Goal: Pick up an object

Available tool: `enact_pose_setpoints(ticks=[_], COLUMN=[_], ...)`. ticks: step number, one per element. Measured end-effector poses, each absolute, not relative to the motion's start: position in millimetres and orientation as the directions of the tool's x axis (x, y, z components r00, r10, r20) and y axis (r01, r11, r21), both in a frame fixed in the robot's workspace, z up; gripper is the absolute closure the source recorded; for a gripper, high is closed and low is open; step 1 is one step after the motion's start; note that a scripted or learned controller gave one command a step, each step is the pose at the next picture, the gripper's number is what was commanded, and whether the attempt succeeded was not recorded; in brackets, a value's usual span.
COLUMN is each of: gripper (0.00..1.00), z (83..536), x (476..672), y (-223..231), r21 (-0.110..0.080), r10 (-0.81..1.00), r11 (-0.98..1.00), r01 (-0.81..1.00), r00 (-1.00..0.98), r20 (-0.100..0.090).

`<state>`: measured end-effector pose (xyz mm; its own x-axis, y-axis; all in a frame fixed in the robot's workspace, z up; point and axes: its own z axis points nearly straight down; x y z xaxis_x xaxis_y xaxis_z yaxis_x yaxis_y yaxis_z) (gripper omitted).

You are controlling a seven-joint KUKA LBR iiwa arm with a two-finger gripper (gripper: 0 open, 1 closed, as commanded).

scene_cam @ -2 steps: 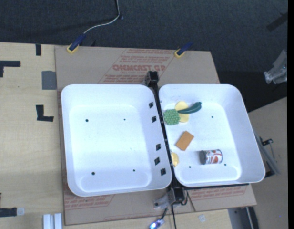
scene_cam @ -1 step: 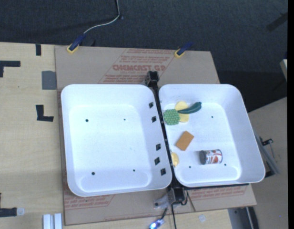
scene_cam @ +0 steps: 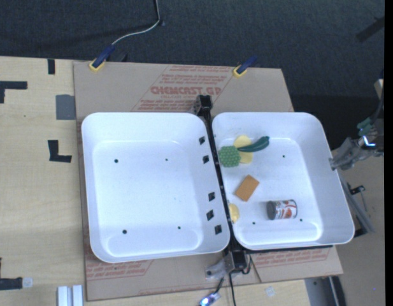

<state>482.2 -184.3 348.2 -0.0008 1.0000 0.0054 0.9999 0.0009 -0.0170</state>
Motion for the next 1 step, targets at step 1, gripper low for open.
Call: enact_pose_setpoints(ticks=[1], gripper=[1.0], z=[544.5], x=[483.9], y=[-195.5], r21=[0.019], r10=[1.0], r11=[0.001], r01=[1.0], r00=[-0.001], r20=[-0.008])
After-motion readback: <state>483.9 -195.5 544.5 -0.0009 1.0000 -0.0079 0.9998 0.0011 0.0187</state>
